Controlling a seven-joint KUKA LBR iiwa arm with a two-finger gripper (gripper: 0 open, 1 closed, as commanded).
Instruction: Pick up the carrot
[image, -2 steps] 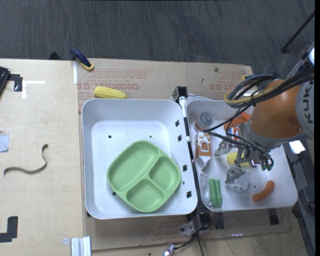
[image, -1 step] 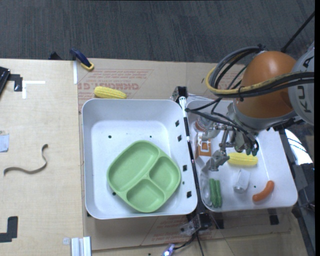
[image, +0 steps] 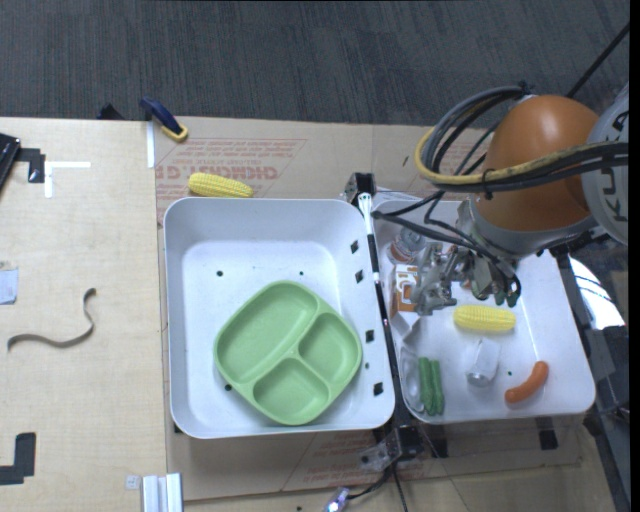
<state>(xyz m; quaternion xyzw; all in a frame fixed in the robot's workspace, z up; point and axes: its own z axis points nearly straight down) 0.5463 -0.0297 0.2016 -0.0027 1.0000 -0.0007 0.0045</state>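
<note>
The arm (image: 535, 160) is reaching in over the right bin (image: 575, 395), its orange band sitting above the bin's far half. The gripper (image: 440, 290) is hanging low inside that bin, toward the wall it shares with the left bin (image: 190, 330); whether it is open or closed cannot be told, and nothing can be made out in its hold. The carrot (image: 526, 383) is lying on the right bin's floor near the front right corner, tilted, well apart from the gripper. A corn cob (image: 485, 319) is resting just beside the gripper, between it and the carrot. A clear cup (image: 482, 365) is lying just in front of the cob, beside the carrot. Green beans (image: 431, 385) are lying near the right bin's front left corner. A green plate (image: 288, 352) with three compartments is sitting in the left bin. A second cob (image: 220, 185) is lying on the cardboard just behind the left bin.
</note>
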